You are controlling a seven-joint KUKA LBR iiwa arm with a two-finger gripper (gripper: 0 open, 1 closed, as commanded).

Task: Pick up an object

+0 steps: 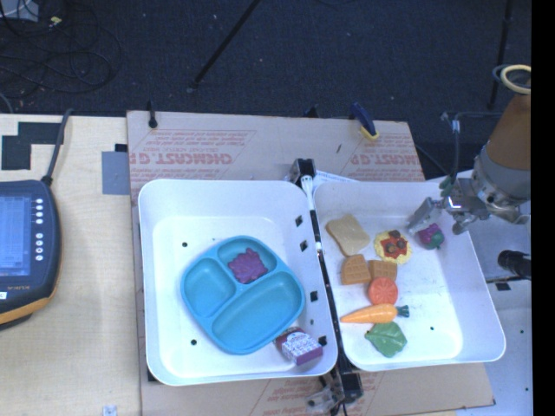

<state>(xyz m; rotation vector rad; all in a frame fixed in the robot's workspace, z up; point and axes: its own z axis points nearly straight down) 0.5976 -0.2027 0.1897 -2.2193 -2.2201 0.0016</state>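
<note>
Purple, the small toy grape cluster (430, 235) lies near the far right corner of the right bin (486, 319), with the tool (442, 212) poised just above it, fingers spread and unladen, so the approach seems underway and the next move calls for descending and clamping squarely.

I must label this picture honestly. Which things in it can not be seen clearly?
- Gripper: small and blurred; open or shut is unclear.
- Purple toy beside the gripper: gripped or only lying in the right bin, unclear.
- Arm: cut off by the right edge.
- Purple lump on the blue plate: too blurred to name.
</note>
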